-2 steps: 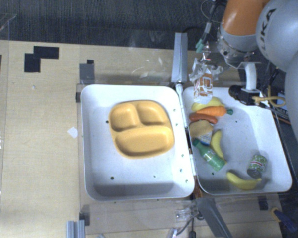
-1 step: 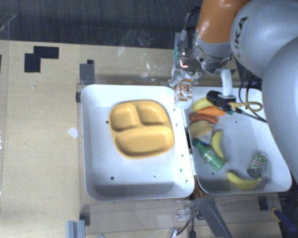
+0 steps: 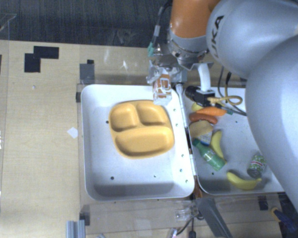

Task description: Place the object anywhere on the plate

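Nearest: banana point(image 3: 244, 181) at the front of the right bin point(image 3: 208, 186), green bottle point(image 3: 209, 155) and a second banana point(image 3: 217, 144) just behind it. Left bin point(image 3: 97, 148) holds the yellow sectioned plate point(image 3: 141, 128), nothing on it yet. Beyond its far right corner, my gripper point(image 3: 163, 86) is narrowed on a small white-and-orange packet point(image 3: 162, 91), held just past the plate's rim. Blurry there, so I'm only fairly sure it's pinched. Judgement: packet looks light, thin-walled, crushable and likely slick; hold it across the flat faces near the top, low force. Short drop, any compartment.
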Motion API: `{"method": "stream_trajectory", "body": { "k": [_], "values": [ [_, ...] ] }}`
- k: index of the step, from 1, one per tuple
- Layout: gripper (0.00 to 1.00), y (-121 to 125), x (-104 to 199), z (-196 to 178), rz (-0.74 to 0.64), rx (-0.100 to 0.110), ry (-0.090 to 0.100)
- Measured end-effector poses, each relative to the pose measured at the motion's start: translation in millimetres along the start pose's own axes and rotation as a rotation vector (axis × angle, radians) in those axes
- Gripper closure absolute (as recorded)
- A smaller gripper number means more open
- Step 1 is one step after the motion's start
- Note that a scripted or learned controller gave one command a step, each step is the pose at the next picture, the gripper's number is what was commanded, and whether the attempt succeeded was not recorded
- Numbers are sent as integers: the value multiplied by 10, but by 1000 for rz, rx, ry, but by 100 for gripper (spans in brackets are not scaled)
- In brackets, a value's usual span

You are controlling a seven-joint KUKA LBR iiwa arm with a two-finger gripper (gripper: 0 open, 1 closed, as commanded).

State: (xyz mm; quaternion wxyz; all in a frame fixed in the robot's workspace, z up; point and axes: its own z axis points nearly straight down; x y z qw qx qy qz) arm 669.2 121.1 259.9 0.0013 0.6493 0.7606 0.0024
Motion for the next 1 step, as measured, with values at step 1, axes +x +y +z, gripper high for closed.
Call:
{"method": "stream_trajectory", "body": {
  "k": [1],
  "values": [
    [0, 0, -4, -2, 0, 0, -1]
  ]
}}
